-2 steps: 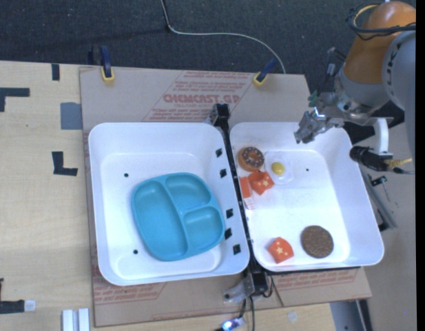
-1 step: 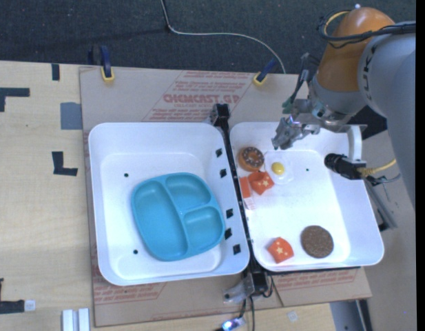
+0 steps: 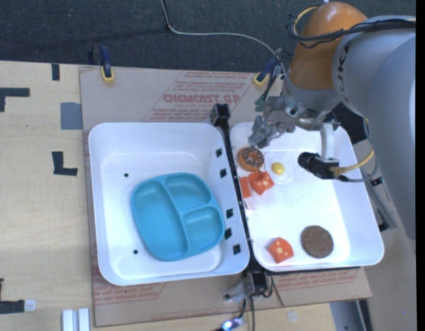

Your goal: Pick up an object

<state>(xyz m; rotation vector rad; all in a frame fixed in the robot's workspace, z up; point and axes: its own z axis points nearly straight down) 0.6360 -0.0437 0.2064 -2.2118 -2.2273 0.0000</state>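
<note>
My gripper (image 3: pixel 259 138) hangs over the far left corner of the right bin (image 3: pixel 350 250), just above a small brown round donut-like piece (image 3: pixel 251 158). Whether anything sits between its tips is hidden from this angle. Close by lie a fried egg piece (image 3: pixel 278 169) and an orange-red block (image 3: pixel 260 183) with a yellow mark. Nearer the front of that bin rest a second orange-red block (image 3: pixel 280 249) and a brown round cookie (image 3: pixel 316 241).
The left bin (image 3: pixel 105 185) holds a blue sectioned plate (image 3: pixel 176 214). A black divider with clips (image 3: pixel 229 185) runs between the bins. The bulky grey arm (image 3: pixel 377 81) leans in from the right over the right bin's far edge.
</note>
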